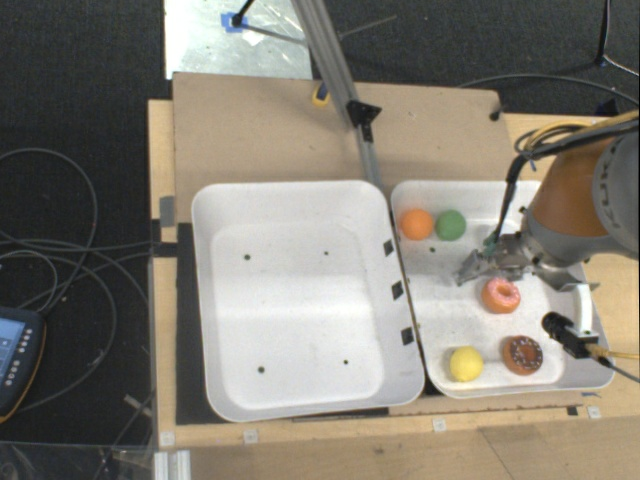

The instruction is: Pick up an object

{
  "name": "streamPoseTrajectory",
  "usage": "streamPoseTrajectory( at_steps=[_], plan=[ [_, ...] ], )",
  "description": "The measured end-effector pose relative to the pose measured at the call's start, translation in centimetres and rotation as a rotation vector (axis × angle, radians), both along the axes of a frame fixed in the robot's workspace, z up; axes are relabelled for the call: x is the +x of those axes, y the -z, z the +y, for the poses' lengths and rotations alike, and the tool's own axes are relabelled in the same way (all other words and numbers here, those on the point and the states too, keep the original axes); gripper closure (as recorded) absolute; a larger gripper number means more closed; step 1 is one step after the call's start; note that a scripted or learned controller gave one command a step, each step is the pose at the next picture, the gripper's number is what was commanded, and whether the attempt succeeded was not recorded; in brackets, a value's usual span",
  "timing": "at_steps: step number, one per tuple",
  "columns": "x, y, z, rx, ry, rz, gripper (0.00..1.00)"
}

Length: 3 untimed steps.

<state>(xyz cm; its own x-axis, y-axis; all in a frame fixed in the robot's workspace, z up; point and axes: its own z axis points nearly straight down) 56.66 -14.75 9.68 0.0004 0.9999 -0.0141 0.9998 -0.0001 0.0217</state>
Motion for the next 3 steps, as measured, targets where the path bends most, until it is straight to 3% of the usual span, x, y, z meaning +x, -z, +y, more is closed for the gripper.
streamPoseTrajectory(
  at_steps=[1,3],
  plan=[
    [-0.4,-0.5,0.5,0.013,-0.001,0.017,1.0],
    [0.7,-10.5,0.8,0.013,-0.006,0.015,1.0]
  ],
)
